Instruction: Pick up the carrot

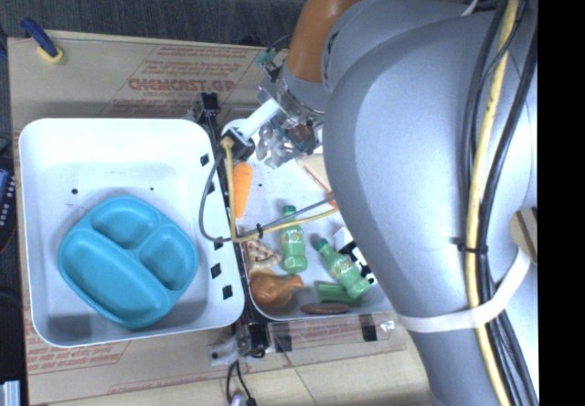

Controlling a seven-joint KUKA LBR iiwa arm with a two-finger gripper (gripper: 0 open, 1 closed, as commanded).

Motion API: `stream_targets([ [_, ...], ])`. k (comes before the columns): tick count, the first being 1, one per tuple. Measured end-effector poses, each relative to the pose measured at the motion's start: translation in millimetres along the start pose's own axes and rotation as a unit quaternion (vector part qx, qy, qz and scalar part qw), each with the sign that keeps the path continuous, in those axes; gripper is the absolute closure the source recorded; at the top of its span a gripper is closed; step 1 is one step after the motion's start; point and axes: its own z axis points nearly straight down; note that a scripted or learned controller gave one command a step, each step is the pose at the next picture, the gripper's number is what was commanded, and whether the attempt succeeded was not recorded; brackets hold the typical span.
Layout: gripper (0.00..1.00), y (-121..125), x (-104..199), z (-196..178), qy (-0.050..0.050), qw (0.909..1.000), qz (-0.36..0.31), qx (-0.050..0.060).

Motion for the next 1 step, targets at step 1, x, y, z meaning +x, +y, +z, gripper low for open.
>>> stream_targets([
  [1,0.0,1.0,-2.6,2.9,-0.003,1.0,0.002,0.002],
])
